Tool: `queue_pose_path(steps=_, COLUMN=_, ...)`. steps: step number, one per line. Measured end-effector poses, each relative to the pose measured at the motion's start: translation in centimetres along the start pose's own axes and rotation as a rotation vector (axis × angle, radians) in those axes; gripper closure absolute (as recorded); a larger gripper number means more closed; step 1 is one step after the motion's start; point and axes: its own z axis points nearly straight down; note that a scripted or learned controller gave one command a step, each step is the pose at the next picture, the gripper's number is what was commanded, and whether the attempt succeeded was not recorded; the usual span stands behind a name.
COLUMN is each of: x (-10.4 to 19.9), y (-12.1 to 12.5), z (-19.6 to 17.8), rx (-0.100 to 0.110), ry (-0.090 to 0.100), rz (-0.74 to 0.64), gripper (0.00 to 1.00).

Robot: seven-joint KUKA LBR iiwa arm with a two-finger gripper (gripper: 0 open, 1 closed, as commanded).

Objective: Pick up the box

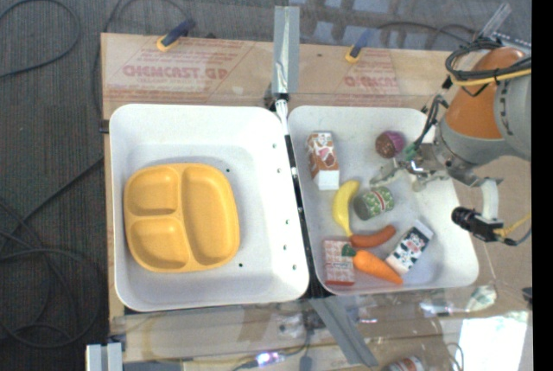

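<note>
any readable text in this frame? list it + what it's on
"CHEMCAST GP", faint red, on the brown board behind the left bin.
Same red print behind the right bin, too faded to read.
Printing on the cartons is too small to read.

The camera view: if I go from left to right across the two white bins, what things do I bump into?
Yellow divided plate → brown carton → banana → green can → black-and-white carton → gripper, at the right bin's edge.
</note>
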Motion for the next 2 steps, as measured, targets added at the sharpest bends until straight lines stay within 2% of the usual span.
queue_pose_path(steps=1, x=0.33, y=5.38, z=0.37, rx=-0.006, ry=-0.001, rz=0.075, gripper=0.0)
queue_pose_path(steps=2, x=0.41, y=5.34, z=0.25, rx=-0.015, ry=0.003, rz=0.232, gripper=0.0)
